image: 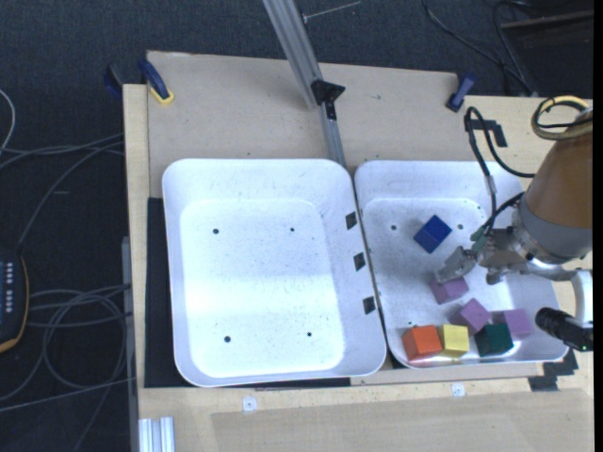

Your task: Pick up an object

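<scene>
A pale wooden worktop (245,102) carries two shallow white bins side by side, the left bin (174,252) and the right bin (377,182) touching along their inner edges. Blue clamps (155,81) grip its far edge.

The arm (563,196) is cut off by the right edge.

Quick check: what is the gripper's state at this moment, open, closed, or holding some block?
Gripper: low in the right bin, directly over a purple block; open, closed or holding cannot be told from this view.
</scene>
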Robot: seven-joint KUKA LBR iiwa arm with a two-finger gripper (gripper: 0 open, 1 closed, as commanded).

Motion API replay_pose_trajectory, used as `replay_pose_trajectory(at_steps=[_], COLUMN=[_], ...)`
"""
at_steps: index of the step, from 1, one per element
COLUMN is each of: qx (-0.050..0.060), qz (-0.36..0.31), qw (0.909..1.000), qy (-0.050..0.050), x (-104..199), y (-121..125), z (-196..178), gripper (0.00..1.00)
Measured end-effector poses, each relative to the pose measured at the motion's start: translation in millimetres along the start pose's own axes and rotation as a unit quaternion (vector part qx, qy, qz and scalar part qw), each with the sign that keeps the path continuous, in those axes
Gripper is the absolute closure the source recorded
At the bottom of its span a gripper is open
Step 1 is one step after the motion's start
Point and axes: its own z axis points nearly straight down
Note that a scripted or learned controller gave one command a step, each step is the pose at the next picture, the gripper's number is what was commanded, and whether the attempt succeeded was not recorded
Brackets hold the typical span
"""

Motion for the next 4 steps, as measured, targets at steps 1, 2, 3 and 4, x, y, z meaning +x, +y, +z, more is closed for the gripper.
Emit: replay_pose_trajectory(at_steps=[1, 2, 3, 4], qx=[0.000, -0.002, -0.004, -0.006], qz=[0.000, 0.000, 0.000, 0.000], qw=[1.0000, 1.0000, 1.0000, 1.0000], qy=[0.000, 0.000, 0.000, -0.002], x=[2.5, 3.1, 3.2, -0.7], y=[-6.5, -6.7, -5.9, -13.5], z=[62.0, 66.6, 55.5, 6.5], gripper=[0.00, 0.00, 1.00, 1.00])
